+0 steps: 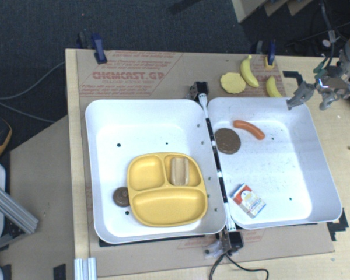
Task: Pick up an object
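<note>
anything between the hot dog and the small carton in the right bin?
No. In the camera view, bare white bin floor runs from the hot dog down to the small carton. The brown disc sits off to the left.

Arm (pixel 344 69) cut off by right edge, orange band out of sight. Brown disc (pixel 121 197) in left bin partly tucked under yellow tray (pixel 163 206). Print on small red-and-white packet (pixel 248 200) too small to read. Lower left gear (pixel 6 214) cropped.

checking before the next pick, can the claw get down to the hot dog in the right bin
Probably yes. The claw hangs just past the right bin's far corner, and the hot dog lies bare nearby, apart from the brown disc.
</note>
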Controlling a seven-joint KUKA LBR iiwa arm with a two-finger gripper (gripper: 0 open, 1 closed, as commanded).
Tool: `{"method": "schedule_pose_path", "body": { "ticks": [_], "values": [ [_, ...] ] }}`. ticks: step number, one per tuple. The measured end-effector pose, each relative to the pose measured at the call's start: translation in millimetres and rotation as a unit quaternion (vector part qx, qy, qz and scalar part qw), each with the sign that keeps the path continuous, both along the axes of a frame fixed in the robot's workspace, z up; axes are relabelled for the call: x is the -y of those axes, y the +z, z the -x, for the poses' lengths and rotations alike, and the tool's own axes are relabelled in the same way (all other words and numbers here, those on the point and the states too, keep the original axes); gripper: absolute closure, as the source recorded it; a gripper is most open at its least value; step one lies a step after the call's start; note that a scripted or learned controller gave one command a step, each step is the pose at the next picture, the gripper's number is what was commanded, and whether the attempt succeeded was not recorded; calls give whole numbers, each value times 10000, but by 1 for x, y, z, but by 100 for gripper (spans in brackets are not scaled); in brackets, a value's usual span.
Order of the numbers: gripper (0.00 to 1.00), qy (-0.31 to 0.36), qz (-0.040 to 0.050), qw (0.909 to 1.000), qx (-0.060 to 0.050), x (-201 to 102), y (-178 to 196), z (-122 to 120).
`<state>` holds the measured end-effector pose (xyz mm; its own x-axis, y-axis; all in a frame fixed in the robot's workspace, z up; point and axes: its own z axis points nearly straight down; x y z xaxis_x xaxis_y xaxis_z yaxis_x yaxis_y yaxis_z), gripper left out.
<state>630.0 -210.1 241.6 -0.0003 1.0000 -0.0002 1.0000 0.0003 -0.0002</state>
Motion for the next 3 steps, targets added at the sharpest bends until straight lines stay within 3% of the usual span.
{"method": "schedule_pose_path", "body": {
  "ticks": [1,2,3],
  "values": [
    [0,16,-32,10000,-68,-47,-136,9],
    [0,27,-2,10000,13,-88,-159,-37],
    [100,10,11,10000,32,-84,-145,-37]
  ]
}}
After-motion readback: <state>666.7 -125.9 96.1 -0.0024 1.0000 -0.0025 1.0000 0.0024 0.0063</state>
